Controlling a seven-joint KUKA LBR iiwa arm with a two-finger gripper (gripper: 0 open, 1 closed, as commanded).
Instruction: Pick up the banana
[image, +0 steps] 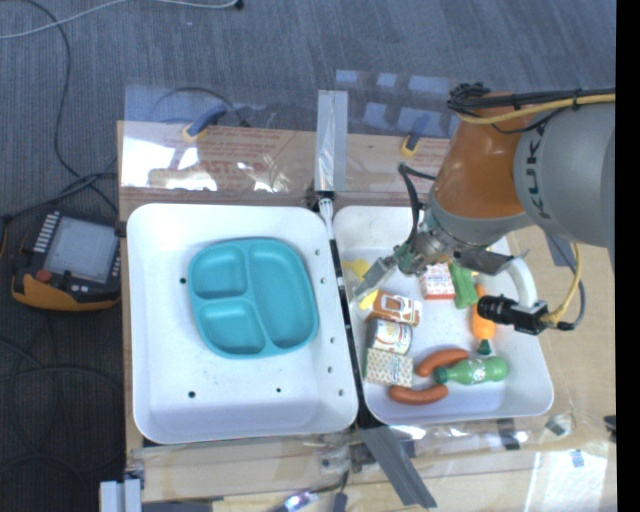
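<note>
the gripper (398, 262) hovers near the banana (362, 285) in the right bin (530, 395), grasp unbegun; next it must descend onto it.

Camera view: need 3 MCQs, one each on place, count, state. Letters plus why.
1. Where is the teal plastic divided plate?
A. left white bin
B. right white bin
C. on the floor

2. How many compartments does that plate have?
A. two
B. three
C. five

3. How does the green plastic bottle sit?
A. upright
B. lying on its side
C. on the plate

Answers:
1 A: the teal plastic divided plate lies in the left white bin.
2 B: three hollows show, two at the top and one below.
3 B: the green plastic bottle lies flat in the right white bin, near the red sausages.
</note>
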